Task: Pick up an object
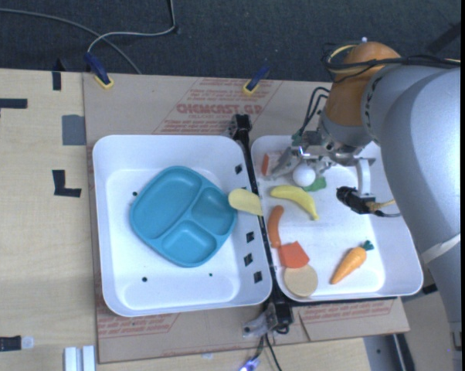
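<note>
Where the right bin (pixel 395 280) comes nearest: tan disc (pixel 300 280), red block (pixel 294 254), orange carrot (pixel 349 263). Farther in, curved yellow banana (pixel 295 199), smooth, lying flat. Just beyond, white ball (pixel 303 177) under the gripper (pixel 310 161); finger state impossible to tell.

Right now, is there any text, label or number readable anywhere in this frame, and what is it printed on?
Red print on the cardboard sheet above the left bin: an arched line and a smaller line below it, both too blurred to read.
More red print on the same cardboard below the right bin: also too blurred to read.
Nothing else carries text.
</note>
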Controlling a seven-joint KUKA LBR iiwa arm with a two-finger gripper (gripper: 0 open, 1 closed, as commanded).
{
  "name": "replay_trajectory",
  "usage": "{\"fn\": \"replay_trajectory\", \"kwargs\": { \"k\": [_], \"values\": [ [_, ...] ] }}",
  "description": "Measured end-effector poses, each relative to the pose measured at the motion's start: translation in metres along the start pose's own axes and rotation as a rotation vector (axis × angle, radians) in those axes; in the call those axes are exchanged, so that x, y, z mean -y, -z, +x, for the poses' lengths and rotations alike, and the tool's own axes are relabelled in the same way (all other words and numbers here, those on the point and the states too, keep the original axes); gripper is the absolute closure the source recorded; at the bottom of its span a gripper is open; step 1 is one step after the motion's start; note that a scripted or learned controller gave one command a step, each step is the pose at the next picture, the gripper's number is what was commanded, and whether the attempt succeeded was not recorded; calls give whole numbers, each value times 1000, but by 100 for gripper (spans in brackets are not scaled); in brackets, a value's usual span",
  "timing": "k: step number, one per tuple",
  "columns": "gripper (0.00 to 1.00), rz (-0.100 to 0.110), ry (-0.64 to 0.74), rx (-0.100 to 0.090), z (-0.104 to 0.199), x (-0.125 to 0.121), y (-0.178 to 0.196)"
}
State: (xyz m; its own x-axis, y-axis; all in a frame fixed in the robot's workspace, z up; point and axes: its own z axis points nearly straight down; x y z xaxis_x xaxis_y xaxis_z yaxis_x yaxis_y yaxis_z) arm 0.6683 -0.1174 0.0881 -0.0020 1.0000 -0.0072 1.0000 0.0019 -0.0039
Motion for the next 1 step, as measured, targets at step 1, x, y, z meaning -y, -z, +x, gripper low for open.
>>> {"fn": "replay_trajectory", "kwargs": {
  "k": [1],
  "values": [
    [0, -13, 0, -5, -18, 20, 1]
  ]
}}
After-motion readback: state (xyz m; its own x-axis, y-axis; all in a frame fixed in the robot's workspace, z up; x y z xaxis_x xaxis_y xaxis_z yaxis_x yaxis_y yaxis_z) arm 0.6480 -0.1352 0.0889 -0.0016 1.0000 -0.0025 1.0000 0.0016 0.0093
